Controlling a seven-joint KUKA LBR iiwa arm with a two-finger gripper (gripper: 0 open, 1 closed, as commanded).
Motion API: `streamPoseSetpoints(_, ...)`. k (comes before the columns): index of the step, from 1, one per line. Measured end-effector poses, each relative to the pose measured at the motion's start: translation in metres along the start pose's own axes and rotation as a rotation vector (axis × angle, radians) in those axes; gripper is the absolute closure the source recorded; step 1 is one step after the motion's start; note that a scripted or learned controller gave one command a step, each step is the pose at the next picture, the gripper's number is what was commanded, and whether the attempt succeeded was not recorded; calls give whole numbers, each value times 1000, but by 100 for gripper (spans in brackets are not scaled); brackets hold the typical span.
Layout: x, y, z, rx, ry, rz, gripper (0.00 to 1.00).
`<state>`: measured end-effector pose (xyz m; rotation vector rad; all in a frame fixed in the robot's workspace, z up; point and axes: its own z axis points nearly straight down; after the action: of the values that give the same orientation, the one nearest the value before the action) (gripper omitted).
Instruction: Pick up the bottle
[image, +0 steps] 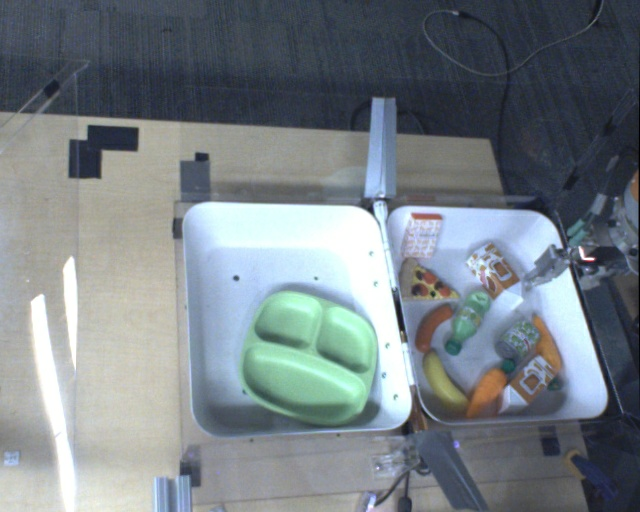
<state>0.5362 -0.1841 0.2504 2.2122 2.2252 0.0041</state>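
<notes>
Looking down on the bench, we see two shallow white bins side by side: the left bin and the right bin, parted by a narrow rim near the frame's middle. At the right edge of the frame the grey two-finger gripper reaches in over the right bin's upper right rim; most of the arm is cut off by the frame edge, and we cannot tell whether the claw is released or clenched, since its tips are small and blurred. Nothing shows between them.

The small green clear-plastic bottle lies tilted in the middle of the right bin, well apart from the gripper. Its lower end meets a curved orange piece, which it partly hides. Just above sits a triangular pizza-slice toy; a yellow banana toy lies near the bin's lower left. A small red-and-white carton lies in the upper right part, and a white card with red print leans at the top wall. The cluster at lower right, an orange carrot toy among small packets, is hard to separate.

Open floor remains to the right of the bottle. A green compartmented plastic tray fills the left bin's lower centre.
</notes>
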Motion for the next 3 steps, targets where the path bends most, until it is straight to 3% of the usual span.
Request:
streamPoseSetpoints(1, 45, -7, 146, -2, 1, 177, 0)
streamPoseSetpoints(2, 45, -6, 135, -7, 1, 177, 100)
streamPoseSetpoints(3, 46, -5, 135, -7, 2, 176, 0)
